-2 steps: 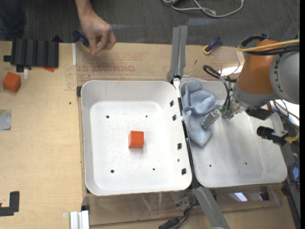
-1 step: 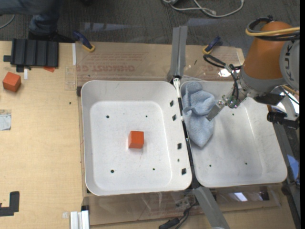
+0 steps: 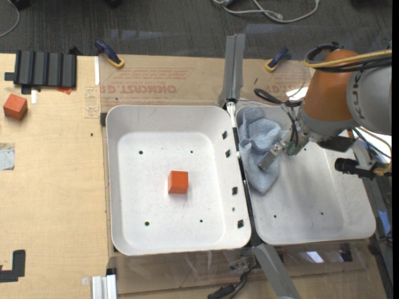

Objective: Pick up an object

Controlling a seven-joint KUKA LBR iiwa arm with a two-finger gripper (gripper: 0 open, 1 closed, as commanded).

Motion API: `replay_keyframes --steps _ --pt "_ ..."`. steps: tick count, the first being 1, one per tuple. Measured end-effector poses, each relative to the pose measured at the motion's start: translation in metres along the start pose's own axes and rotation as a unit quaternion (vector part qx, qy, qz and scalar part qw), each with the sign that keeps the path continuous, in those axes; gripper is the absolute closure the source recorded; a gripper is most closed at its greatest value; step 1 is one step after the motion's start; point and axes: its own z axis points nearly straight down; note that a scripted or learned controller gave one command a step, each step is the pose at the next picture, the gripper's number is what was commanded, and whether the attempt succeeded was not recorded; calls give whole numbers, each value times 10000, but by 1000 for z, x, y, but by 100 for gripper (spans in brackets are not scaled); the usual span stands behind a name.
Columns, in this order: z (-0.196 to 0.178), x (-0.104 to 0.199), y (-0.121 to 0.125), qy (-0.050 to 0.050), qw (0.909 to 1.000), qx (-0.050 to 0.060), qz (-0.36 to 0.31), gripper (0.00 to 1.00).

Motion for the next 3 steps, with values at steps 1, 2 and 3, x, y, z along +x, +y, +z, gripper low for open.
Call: replay_keyframes --steps 1,2,3 --pt "-9 -1 -1 1 10000 -2 25 100" --pt "-99 27 65 -1 9954 12 962 100" --pt "-40 -37 35 5 9930 25 1185 100"
